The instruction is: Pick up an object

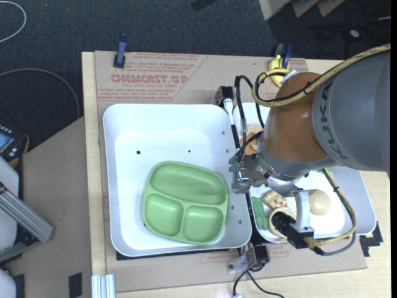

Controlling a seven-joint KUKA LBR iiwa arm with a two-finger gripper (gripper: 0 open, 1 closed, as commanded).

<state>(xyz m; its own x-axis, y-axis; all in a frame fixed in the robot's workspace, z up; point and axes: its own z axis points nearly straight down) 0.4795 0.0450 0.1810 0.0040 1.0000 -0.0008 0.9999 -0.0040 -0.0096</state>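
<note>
Cardboard-topped bench [155, 73]: a green divided tray [185, 201] lies in the left bin [124, 135]; the arm [322, 117] blocks the right bin [366, 210], where a tan ball [319, 202] shows. Gripper state unclear.

A green divided tray [186, 202] lies in the left bin [124, 129]; the arm [322, 123] hangs over the right bin [366, 213].
</note>
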